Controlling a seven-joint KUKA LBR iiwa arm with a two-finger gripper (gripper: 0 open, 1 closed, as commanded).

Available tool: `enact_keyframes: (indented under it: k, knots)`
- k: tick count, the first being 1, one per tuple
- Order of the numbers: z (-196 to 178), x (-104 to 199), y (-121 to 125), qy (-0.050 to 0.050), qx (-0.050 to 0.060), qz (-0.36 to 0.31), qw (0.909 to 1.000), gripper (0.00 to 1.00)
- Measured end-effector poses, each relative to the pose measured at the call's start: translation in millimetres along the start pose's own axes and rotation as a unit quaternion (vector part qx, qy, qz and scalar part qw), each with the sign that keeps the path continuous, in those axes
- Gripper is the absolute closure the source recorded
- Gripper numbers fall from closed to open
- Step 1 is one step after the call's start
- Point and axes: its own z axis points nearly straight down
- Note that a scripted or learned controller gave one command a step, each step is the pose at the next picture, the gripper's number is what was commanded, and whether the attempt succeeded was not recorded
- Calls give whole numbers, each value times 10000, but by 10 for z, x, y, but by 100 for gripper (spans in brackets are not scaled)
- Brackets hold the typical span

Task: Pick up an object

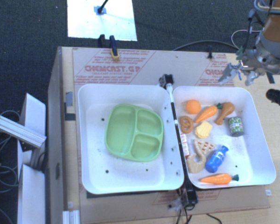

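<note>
The right bin point(260, 139) holds several toy foods: an orange ball point(192, 107), a carrot point(206, 113), a brown drumstick point(225, 112), a green can point(235, 126), a pretzel point(185, 123), a yellow wedge point(204, 129), a waffle piece point(204, 147), a blue bottle point(216, 158), a beige ring point(195, 164) and a second carrot point(218, 178). My gripper point(237, 76) hangs above the bench just behind this bin's far rim. It is open, with nothing between its fingers, and stands apart from all the objects.
The left bin point(91, 139) carries a green divided plate point(134, 132). A black clamp point(167, 81) sits at the back of the seam between the bins. A blue and yellow clamp point(113, 48) grips the bench's far edge.
</note>
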Motion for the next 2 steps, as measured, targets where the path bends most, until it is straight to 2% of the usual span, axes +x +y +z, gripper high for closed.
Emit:
enact_keyframes:
  k: [1,2]
  knots:
    - [757,-384,7,-1,11,8,10000,0]
    - [1736,341,119,0,-5,9,10000,0]
